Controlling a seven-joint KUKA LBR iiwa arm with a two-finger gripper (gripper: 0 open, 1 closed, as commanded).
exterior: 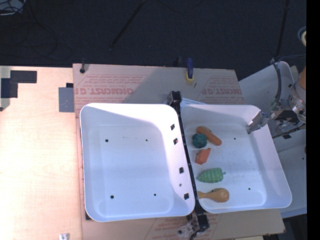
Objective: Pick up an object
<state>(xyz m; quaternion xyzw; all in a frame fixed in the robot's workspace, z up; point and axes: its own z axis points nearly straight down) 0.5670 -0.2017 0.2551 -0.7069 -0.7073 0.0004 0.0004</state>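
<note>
A: Describe the work surface.

B: The table (35,154) is pale wood. A brown cardboard sheet (135,86) with red print lies on it, under two shallow white bins set side by side and joined by black clips. Beyond the table the room is dark, with cables trailing across the floor.

A: Contents of the bins?

B: The right bin (270,184) holds five toy foods, all grouped near its left wall: an orange carrot (209,136) at the top, a dark teal ball (199,141) touching it, a red-orange piece (202,156) just below, a green bumpy piece (210,175), and a tan gourd (215,195) nearest the front. The left bin (100,184) shows bare white floor with small dark holes.

A: Gripper status?

B: The gripper (254,124) sits over the right bin's far right corner, well apart from the toys. Nothing is visible between its fingers. Whether they are spread or closed cannot be told.
</note>
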